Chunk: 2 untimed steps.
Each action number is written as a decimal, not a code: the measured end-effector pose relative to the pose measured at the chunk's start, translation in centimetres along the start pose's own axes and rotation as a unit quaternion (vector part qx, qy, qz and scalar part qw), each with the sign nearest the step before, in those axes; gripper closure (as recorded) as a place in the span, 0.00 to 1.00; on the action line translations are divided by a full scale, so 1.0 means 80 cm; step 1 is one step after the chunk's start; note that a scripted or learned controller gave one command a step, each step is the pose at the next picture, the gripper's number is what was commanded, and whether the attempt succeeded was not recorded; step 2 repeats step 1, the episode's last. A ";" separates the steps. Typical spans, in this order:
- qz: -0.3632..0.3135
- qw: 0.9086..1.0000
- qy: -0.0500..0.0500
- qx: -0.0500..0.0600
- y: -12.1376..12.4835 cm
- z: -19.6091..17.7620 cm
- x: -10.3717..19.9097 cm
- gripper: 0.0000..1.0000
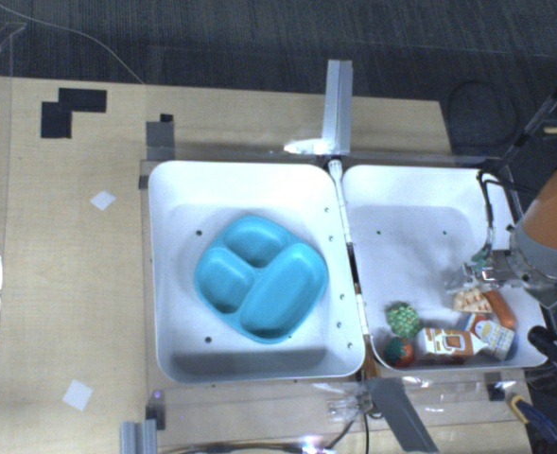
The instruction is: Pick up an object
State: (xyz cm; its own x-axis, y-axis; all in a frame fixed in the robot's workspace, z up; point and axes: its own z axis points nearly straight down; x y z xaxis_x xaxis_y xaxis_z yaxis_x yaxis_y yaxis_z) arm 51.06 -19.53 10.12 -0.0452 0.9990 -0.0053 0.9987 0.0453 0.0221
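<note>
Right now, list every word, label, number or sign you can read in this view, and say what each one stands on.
No text can be read.
Carton in the right bin: printed red and white panels, too small and blurred to read.
Small box beside it: printing too blurred to read.
Blue divided plate in the left bin: no markings.
Black shapes on the bench: not letters.

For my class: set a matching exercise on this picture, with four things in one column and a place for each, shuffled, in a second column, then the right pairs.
Things
1. blue three-compartment plastic plate
2. small green bumpy toy
3. grey metal post
4. gripper

Places
A. behind the bins, at the seam between them
B. in the left white bin
C. right part of the right white bin, above the toy pile
D. near the front of the right bin, left end of the toy pile

Pairs: 1-B, 2-D, 3-A, 4-C
</note>
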 end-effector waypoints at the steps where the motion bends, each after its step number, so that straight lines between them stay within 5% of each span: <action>1: 0.030 1.000 0.001 0.009 0.051 -0.124 0.034 1.00; 2: 0.030 1.000 0.001 0.009 0.051 -0.124 0.034 1.00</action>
